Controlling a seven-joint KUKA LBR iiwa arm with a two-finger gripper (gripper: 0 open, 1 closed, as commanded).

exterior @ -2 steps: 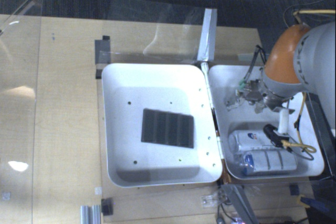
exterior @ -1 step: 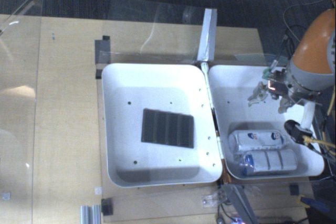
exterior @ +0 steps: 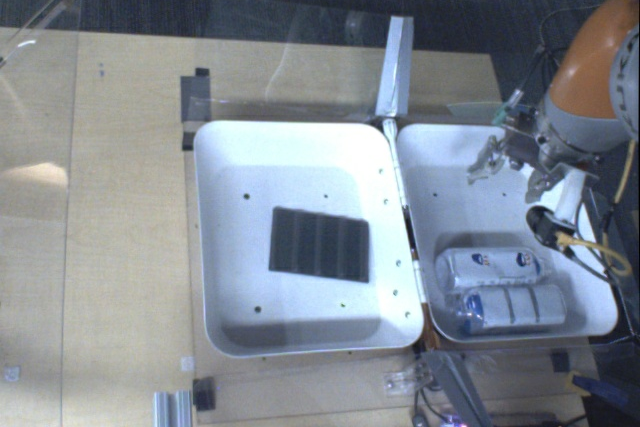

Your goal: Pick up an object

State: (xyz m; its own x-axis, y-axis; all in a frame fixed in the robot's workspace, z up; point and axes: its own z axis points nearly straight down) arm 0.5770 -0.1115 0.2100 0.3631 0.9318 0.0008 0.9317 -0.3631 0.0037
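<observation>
A silver can-like bottle (exterior: 490,265) lies on its side at the near end of the right bin (exterior: 440,175). Touching it on the near side lies a clear ribbed plastic bottle (exterior: 512,307) with a blue cap pointing left. A dark ribbed rectangular pad (exterior: 320,243) rests flat in the middle of the left bin (exterior: 230,165). My gripper (exterior: 512,169) hangs over the far right part of the right bin, beyond the two bottles and apart from them. It is open, and nothing sits between its fingers.
The two white bins meet along a shared wall (exterior: 402,215), with a metal post (exterior: 394,75) standing behind it. The arm's orange band (exterior: 592,65) and cables (exterior: 570,235) hang over the right bin's right rim. Wooden bench (exterior: 100,215) stretches to the left.
</observation>
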